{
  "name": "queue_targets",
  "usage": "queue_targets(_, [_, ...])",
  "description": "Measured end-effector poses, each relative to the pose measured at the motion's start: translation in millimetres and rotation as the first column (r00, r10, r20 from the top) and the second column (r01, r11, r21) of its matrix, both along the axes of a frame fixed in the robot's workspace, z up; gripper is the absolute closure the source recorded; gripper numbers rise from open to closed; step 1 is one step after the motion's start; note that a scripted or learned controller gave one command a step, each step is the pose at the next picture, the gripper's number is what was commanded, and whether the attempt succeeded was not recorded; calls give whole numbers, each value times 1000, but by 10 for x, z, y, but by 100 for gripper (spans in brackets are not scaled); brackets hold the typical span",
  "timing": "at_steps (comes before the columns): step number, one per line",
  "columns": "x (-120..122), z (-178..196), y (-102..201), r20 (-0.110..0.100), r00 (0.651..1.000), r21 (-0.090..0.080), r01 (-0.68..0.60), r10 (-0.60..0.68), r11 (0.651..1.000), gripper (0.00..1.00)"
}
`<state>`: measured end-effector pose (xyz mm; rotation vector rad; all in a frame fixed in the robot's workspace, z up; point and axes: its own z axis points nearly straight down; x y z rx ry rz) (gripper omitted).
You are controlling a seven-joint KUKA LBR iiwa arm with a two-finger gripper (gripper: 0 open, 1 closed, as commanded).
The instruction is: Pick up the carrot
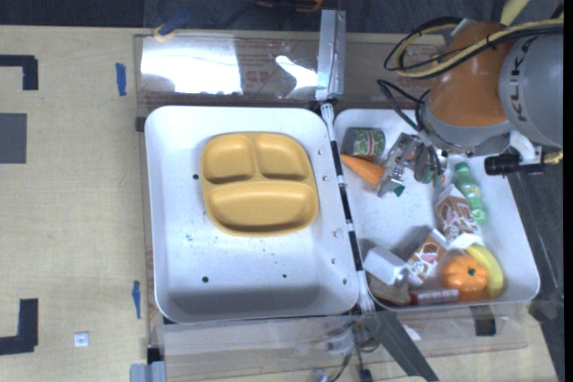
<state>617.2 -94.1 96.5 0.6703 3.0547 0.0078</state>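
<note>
- Camera view: we see the gripper (394,174) low in the right bin (519,219), near that bin's upper-left part; the grey arm (537,94) with its orange band (466,85) comes in from the right.
- Carrot (363,168) lies just left of the gripper tips, narrow end pointing toward the divider between the bins. It looks touching or nearly touching the fingertips; we can't tell which.
- Gripper state: we cannot tell how far it is open; the metal parts blur together. We don't see the carrot clamped between them.
- Green can (365,141) sits just above the carrot, up-left of the gripper.
- Green bottle (467,183) lies just right of the gripper, with a printed packet (455,217) below it.
- Well below the gripper, at the bin's near edge: an orange fruit (464,275), a banana (489,266) touching it, a white box (383,264).
- Left bin (170,192), far left of the gripper, holds a yellow divided tray (260,183), three compartments.
</note>
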Motion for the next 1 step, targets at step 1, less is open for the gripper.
queue_targets(1, [197, 875, 289, -11, 1000, -1, 18, -18, 1000, 100])
